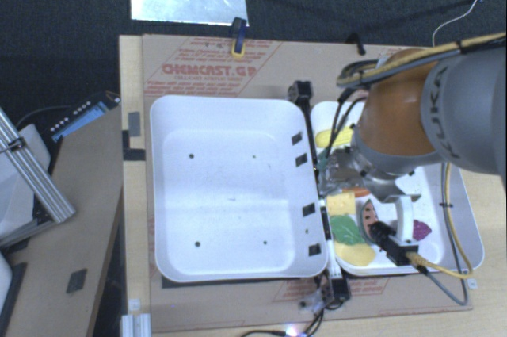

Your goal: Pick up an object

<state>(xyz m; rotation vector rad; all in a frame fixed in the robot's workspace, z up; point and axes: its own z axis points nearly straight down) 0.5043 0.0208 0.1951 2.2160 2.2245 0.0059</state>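
Note:
My gripper [345, 178] hangs low in the right bin [469, 242], mostly hidden under the grey wrist and the orange band [394, 109]. It sits just above a pale yellow piece [341, 203] near the bin's left wall. Beside that piece lie a green object [345, 229], a yellow object [356, 254] and an orange-brown item [368, 215]. Another yellow object [327, 139] lies at the bin's far end. A purple object [421, 231] rests to the right. I see nothing lifted.
The left bin [230, 185] stands beside the right one, joined by black clips [308, 208] along the shared wall. A yellow cable [447, 268] and a black part [390, 239] trail over the right bin's front. A metal frame [32, 177] stands at the far left.

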